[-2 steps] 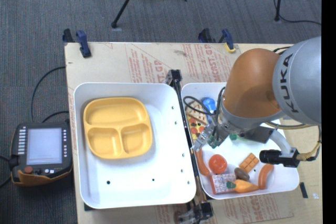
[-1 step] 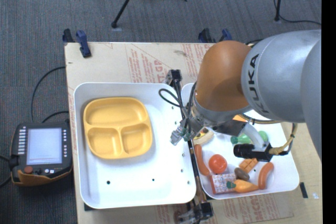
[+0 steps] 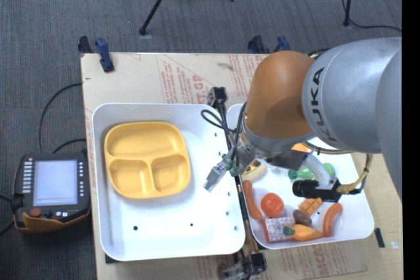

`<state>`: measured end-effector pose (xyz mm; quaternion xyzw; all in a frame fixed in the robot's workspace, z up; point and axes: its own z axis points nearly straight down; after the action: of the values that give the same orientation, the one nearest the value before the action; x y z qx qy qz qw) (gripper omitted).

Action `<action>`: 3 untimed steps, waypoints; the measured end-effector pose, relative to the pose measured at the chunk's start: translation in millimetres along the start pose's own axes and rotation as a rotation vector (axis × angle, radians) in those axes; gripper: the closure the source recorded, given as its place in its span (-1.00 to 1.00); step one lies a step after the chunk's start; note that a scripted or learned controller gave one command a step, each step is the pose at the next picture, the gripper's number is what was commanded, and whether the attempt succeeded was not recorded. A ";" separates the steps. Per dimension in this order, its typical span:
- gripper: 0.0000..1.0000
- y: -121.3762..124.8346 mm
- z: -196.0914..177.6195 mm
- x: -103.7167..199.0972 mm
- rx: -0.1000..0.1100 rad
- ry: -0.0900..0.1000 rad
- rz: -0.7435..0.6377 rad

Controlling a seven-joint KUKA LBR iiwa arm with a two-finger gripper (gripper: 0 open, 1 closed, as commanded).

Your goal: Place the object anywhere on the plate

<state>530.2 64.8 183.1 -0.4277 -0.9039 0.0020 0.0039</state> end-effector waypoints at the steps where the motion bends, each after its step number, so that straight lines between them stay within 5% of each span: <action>1: -1.00 2.5 -0.2 25.4 0.001 0.001 -0.291; 3: -1.00 2.1 -0.1 24.7 0.001 0.001 -0.287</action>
<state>516.2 85.2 183.3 -0.2940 -0.9558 0.0015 0.0047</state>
